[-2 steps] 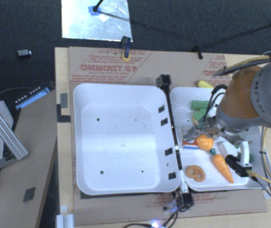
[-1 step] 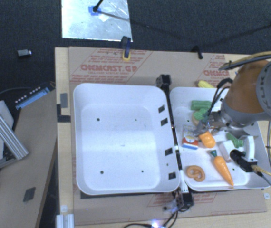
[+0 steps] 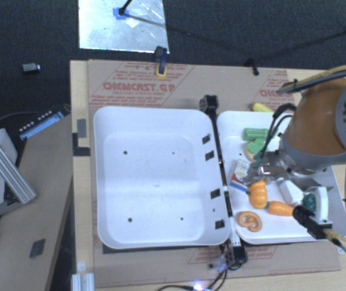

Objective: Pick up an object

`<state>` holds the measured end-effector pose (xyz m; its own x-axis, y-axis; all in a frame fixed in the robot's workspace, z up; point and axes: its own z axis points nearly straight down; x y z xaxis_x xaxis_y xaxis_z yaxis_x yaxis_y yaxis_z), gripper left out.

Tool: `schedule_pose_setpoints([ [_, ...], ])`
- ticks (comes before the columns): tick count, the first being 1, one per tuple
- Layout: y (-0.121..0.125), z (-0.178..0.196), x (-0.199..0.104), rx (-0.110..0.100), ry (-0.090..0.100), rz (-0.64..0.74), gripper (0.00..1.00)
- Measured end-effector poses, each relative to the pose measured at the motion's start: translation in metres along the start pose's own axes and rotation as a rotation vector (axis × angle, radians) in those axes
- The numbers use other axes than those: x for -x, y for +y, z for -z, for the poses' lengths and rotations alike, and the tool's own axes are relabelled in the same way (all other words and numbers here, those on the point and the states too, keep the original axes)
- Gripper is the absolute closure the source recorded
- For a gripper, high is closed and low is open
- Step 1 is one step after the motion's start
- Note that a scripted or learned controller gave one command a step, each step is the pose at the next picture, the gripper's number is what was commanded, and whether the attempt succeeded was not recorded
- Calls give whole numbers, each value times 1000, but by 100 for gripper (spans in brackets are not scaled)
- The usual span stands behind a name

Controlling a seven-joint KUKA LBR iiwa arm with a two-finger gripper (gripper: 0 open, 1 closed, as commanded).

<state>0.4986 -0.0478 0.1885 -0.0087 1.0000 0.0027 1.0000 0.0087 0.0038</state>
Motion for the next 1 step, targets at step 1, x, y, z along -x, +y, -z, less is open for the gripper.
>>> schedule_pose_setpoints([
  [1,1,38,-43,1,-1,0,100],
])
